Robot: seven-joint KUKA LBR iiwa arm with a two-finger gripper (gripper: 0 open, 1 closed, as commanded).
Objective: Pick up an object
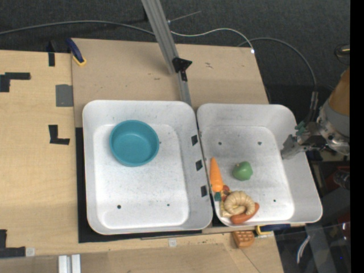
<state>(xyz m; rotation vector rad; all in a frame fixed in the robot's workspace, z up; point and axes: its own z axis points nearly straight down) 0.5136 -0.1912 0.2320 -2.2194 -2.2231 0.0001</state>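
In the right bin (267, 118), a small green round object (243, 170) lies near the middle. An orange carrot (216, 176) rests along that bin's left wall. At the front left corner sits a beige coiled pastry (236, 201) with a red sausage (247, 214) curled against it. A teal bowl (134, 143) stands in the left bin (142, 209). My gripper (293, 143) hovers over the right bin's right rim, well to the right of the green object and touching none of the objects.
A grey metal pole (165, 33) slants down from the top to the gap between the bins. Cables run across the dark floor behind the bench. A small orange block (243, 239) lies just outside the right bin's front edge.
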